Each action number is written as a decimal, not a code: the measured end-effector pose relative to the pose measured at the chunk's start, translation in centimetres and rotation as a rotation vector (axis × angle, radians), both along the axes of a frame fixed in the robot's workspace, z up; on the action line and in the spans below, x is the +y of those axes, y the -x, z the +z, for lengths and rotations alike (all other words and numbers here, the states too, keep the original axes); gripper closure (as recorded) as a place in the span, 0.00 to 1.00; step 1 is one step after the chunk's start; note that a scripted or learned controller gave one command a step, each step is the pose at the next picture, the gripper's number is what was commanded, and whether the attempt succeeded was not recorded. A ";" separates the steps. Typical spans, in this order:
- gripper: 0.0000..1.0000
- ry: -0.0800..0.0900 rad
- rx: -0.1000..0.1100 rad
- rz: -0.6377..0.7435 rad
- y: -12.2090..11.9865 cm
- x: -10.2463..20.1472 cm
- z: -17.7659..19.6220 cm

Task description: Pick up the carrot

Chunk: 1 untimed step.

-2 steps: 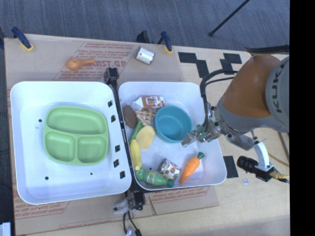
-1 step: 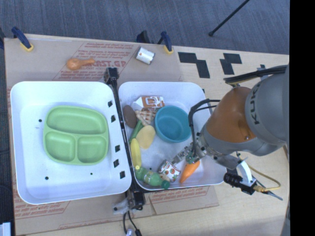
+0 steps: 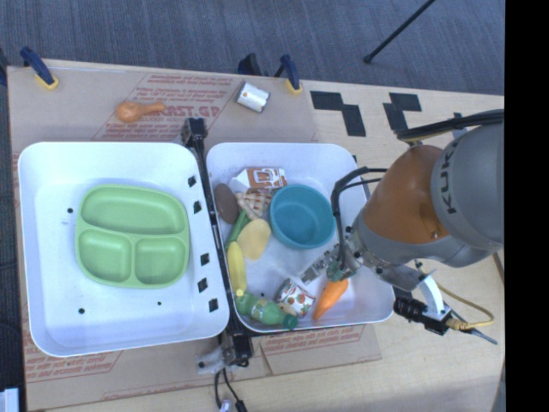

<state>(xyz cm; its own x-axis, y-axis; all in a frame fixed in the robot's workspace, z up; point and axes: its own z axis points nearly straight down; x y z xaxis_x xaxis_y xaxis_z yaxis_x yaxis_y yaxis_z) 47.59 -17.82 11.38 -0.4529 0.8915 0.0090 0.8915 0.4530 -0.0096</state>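
The carrot [image 3: 331, 294] is orange with a green top. It lies in the front right corner of the right bin [image 3: 371, 309], its tip pointing toward the front rim. My gripper [image 3: 332, 267] reaches in from the right and sits low, right at the carrot's green top end. The grey wrist and orange band [image 3: 403, 209] cover the bin's right wall. From this angle the contact between gripper and carrot is unclear.
A blue bowl [image 3: 302, 215] stands just behind the gripper. A small printed can [image 3: 294, 299], a green vegetable [image 3: 264, 312], a yellow corn cob [image 3: 236, 269] and other toy food crowd the bin's left side. The left bin [image 3: 43, 316] holds a green divided plate [image 3: 133, 234].
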 end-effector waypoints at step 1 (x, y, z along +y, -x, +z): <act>0.00 0.002 -0.001 0.000 0.0 -0.1 0.0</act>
